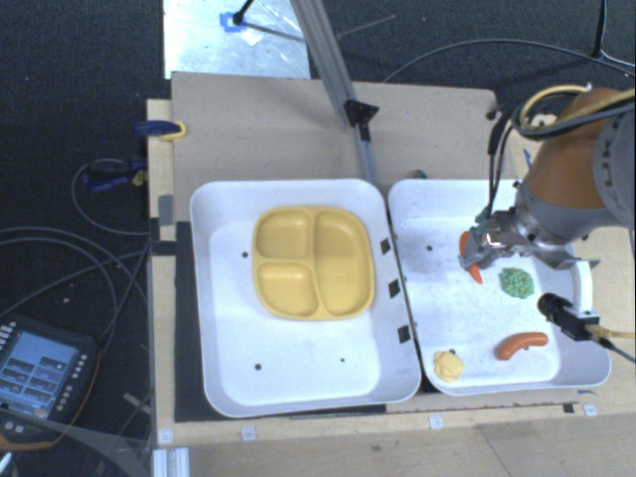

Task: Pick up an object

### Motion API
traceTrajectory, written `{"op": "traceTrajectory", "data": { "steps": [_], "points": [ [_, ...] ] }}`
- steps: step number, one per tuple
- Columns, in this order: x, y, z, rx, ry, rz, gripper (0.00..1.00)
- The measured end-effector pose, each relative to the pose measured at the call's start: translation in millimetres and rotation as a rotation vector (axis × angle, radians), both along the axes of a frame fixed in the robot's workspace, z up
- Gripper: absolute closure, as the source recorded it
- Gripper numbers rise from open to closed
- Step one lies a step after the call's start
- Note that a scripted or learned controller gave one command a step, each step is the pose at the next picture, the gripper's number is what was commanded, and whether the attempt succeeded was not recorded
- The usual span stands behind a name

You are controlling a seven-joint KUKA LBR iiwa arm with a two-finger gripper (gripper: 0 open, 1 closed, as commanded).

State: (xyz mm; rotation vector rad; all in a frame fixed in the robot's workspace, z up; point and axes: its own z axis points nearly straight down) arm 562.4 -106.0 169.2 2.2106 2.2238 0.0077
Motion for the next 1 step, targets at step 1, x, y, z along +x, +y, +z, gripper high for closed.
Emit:
{"op": "traceTrajectory", "data": {
  "steps": [1],
  "points": [
    [12.2,-1.3,55.1,-0.001,-0.001,0.000,1.00]
  ]
}}
